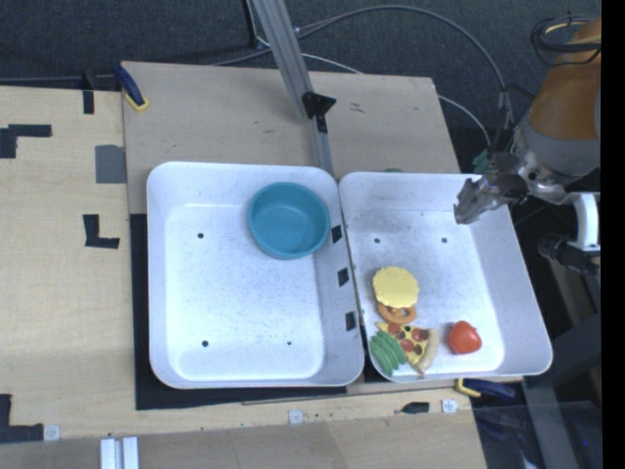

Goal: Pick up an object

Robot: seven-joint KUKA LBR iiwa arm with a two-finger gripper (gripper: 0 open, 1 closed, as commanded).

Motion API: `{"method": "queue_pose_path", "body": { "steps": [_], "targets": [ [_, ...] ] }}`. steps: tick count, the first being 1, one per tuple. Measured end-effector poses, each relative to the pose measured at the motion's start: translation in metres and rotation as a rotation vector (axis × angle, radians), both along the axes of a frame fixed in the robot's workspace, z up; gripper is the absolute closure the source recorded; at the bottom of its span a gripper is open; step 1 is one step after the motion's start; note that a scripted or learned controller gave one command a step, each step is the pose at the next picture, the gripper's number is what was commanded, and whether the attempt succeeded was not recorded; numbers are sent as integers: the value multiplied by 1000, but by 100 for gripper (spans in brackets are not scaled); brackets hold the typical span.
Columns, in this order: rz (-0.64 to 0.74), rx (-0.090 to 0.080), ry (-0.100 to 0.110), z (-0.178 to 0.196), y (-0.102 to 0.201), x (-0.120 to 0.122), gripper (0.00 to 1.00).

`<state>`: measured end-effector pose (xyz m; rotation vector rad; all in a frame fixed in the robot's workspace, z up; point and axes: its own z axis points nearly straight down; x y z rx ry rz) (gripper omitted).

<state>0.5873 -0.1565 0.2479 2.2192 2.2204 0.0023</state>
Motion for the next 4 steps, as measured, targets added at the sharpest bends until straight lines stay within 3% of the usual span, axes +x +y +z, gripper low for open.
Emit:
{"method": "queue_pose_path", "body": {
  "steps": [4],
  "targets": [
    [5,2,4,-24,230,-14,100]
  ]
}}
